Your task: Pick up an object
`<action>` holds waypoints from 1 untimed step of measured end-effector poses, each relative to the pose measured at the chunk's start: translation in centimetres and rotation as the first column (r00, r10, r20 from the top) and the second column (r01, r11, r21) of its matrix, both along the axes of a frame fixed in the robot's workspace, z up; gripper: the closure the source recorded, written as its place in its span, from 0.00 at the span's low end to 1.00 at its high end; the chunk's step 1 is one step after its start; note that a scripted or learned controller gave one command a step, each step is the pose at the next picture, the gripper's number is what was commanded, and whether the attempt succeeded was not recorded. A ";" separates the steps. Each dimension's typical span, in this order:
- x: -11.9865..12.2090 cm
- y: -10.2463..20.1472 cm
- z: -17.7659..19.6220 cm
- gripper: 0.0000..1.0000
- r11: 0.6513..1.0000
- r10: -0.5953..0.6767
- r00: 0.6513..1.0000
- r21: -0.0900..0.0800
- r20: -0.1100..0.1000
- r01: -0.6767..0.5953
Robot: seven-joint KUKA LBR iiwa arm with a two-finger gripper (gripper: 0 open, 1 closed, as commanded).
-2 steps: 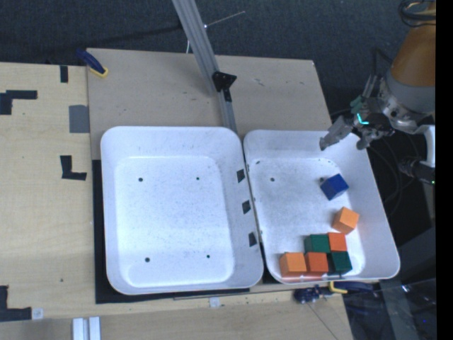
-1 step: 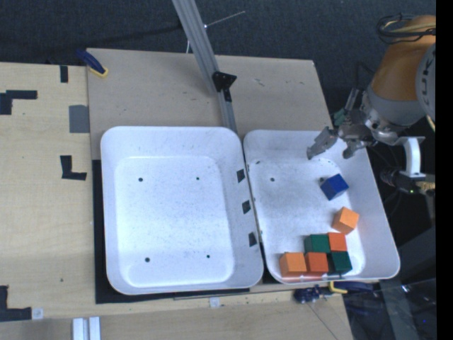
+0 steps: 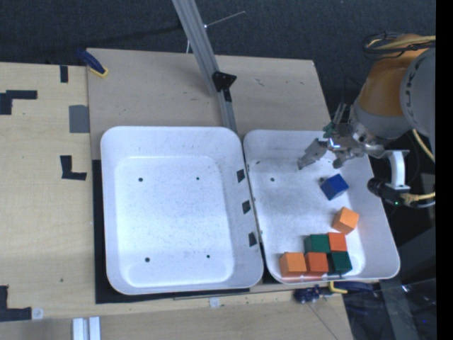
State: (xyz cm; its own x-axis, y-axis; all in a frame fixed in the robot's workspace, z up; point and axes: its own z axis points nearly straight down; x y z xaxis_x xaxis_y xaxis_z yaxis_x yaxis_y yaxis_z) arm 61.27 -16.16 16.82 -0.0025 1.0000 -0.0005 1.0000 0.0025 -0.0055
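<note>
- Lying alone on the floor of the right-hand shallow white plastic bin (image 3: 283, 204), the small blue cube (image 3: 333, 186) looks like the easiest pick: it sits near the bin's far half, apart from everything else.
- A lone orange cube (image 3: 345, 219) rests tilted a little nearer the camera, close to the right wall.
- Along the near wall sits a tight cluster of orange and dark green blocks (image 3: 317, 254), touching one another; these leave little room for fingers to slip between.
- To do the step well, I judge the arm should centre over the blue cube, turn the wrist so the fingers straddle two flat faces, then descend straight until they pass its sides before closing.
- The grey two-finger gripper (image 3: 327, 154) hangs just beyond the blue cube, its fingers spread apart with nothing between them and touching no block.
- The left-hand white bin (image 3: 113, 147) lies beside it, the two rims meeting in the middle.
</note>
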 end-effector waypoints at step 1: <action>-0.7 -0.8 -5.4 0.00 1.000 -0.001 1.000 -0.001 0.002 0.001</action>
